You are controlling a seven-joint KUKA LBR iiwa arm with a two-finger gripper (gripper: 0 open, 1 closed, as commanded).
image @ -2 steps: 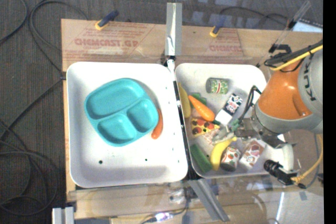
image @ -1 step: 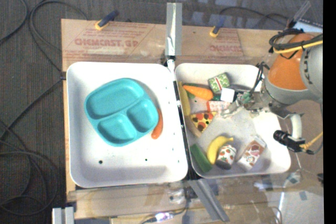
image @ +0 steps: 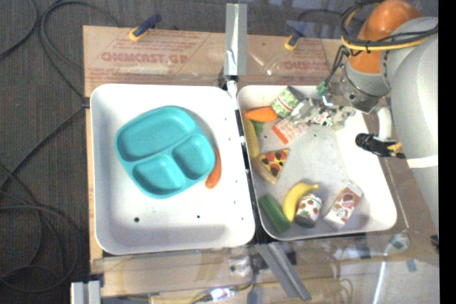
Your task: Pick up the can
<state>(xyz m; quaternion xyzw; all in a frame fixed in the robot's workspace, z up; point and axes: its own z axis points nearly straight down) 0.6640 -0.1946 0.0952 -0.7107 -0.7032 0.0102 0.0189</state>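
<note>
Probably light, hard, smooth can [image: 308, 209] lying near banana [image: 297, 198]. Best grabbed across round sides. Can't tell gripper [image: 318, 110] state.

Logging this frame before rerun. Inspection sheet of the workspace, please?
Surface: two white bins, left bin and right bin, on a board.
Job's things: can on its side, front of right bin, next to banana.
Clutter: teal tray and a carrot in left bin; pizza slice, cucumber, carton in right bin.
Tool: tool low over right bin's back, far from can; fingers unclear.
Cables: loops on floor at left.
Surroundings: grey carpet, clamps on board.
</note>
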